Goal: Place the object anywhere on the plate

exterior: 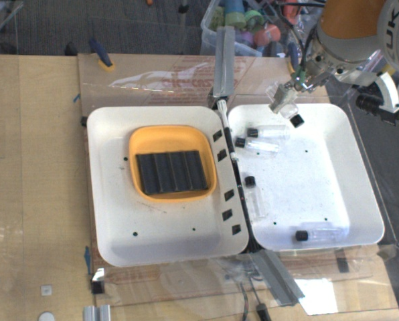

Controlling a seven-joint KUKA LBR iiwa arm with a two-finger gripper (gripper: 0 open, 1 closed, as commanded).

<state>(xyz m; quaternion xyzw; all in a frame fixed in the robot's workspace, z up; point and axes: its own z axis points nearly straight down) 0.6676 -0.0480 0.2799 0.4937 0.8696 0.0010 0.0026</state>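
- Gripper hangs over the far edge of the right bin; whether it is open or has hold of anything, I cannot tell.
- On the yellow plate in the left bin lies a dark ribbed block, flat and inside the rim, so I judge the placing done if that block is the object.
- Small clear tubes with black caps lie scattered in the right bin, well apart from the plate.
- Upper arm is cut off at the top; gripper tip blurs against the bin's white.
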